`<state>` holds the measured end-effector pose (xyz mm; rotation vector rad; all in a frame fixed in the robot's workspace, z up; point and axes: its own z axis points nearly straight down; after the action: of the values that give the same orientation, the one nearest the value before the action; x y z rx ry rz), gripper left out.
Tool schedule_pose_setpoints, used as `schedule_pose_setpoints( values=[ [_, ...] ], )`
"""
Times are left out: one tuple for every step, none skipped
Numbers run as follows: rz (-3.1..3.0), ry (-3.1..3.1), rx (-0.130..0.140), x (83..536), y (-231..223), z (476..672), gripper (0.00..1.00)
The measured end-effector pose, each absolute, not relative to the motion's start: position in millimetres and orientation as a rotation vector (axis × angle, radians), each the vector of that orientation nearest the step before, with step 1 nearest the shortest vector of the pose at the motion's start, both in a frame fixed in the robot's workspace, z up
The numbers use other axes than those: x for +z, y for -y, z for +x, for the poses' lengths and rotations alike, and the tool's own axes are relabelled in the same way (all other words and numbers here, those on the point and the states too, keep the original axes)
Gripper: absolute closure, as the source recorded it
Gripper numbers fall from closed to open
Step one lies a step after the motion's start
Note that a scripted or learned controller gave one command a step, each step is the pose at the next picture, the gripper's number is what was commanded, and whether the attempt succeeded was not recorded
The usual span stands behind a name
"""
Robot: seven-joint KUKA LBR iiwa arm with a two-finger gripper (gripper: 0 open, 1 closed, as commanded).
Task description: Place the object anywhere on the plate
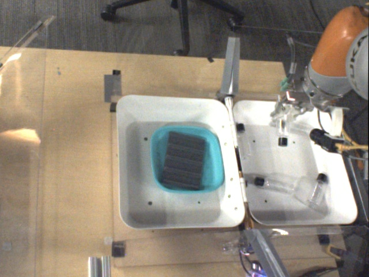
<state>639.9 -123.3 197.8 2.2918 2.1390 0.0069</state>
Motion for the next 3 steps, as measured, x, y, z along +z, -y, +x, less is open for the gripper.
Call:
schedule_pose_setpoints(
  values=[
    [2.183, -2.256, 0.005, 185, 44, 568.2, 1.0],
    [2.106, -2.328, 0.005, 185, -41, 529.6, 1.0],
    [2.108, -2.326, 0.006, 185, -40, 529.7, 0.0]
  ],
)
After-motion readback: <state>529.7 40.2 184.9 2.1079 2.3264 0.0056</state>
